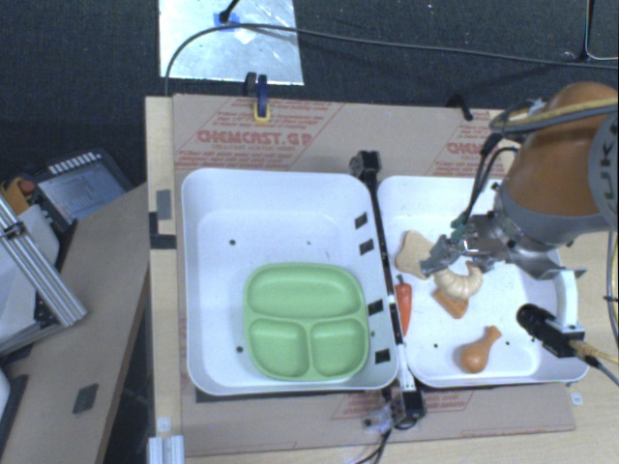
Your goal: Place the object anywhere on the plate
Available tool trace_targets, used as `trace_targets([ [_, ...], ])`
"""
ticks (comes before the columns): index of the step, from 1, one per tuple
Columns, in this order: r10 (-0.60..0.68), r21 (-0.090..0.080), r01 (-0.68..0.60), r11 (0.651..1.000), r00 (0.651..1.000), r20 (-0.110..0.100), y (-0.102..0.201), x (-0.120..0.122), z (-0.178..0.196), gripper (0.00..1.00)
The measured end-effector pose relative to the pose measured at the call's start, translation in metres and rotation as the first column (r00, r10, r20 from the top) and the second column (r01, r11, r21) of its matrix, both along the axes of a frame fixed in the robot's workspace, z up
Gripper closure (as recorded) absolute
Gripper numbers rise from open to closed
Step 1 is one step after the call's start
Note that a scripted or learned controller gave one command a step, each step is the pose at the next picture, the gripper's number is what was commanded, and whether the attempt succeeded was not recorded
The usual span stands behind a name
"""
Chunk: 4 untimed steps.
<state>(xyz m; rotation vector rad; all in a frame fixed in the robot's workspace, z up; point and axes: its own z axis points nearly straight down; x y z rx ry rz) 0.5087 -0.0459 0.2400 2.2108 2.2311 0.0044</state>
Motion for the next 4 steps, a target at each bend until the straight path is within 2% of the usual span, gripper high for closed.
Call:
trace_targets([
  [3, 0.001, 0.000, -0.001, 1.000, 1.000, -0.002, 0.151, -0.002, -0.028, 1.00],
  [4, 0.000, 0.001, 0.000, 1.000, 1.000, -0.001, 0.200, -0.003, -0.012, 1.00],
])
